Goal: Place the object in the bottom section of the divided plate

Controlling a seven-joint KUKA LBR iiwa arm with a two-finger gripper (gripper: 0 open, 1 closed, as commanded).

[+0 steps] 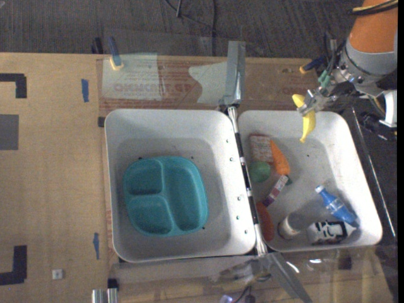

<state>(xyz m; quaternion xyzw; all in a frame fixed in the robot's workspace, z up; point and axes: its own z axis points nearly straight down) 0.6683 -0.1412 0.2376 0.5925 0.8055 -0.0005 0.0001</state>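
Here the end effector [311, 105] grips a yellow banana [307, 124] above the right bin [365, 169].

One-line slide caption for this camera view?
Gripper holds a banana above the right bin; teal divided plate waits in the left bin.

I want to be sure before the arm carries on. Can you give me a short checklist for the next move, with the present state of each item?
1. Banana hangs from the gripper above the right bin: ok.
2. Firm grip on the banana: cannot tell.
3. Divided plate lies flat in the left bin: ok.
4. Bottom section of the plate free: ok.
5. Banana over the plate: not ok, it is over the right bin.
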